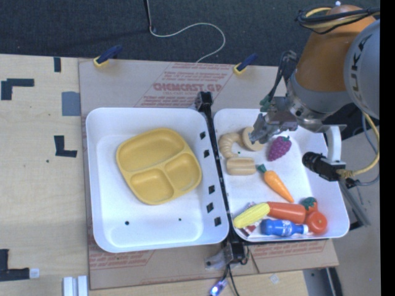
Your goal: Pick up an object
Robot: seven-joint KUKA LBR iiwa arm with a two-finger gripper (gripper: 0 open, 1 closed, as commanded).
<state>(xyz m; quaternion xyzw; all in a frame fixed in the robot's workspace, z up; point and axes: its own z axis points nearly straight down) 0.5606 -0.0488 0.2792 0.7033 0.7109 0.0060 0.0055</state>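
the likeliest target is the tan doughnut (252, 139), a small glossy plastic ring lying in the far left part of the right bin (330, 184), since the gripper (261, 130) sits right over it. whether its fingers are parted or closed i cannot tell; the dark metal tips blur into the doughnut and the wrist hides the rest. nothing can be seen clamped between them, so i would judge this as the reach-and-descend step, with the grasp not yet confirmed. the next move calls for a closing of the tips squarely on the ring, then a straight lift; the smooth rounded plastic may slip out sideways.

just right of the doughnut lies a purple grape bunch (279, 147), knobbly and matte. just left, a curved beige croissant (228, 143), and nearer, a smooth tan bread roll (241, 166). further toward the near side are an orange carrot (276, 183) with a green top, a bumpy yellow corn cob (252, 214), a long red-orange pepper (287, 211), a red tomato (316, 222) and a blue bottle (279, 228).

in the left bin (99, 184) rests a yellow divided plate (158, 164), three shallow compartments, smooth plastic. both bins stand on a cardboard sheet (179, 85).
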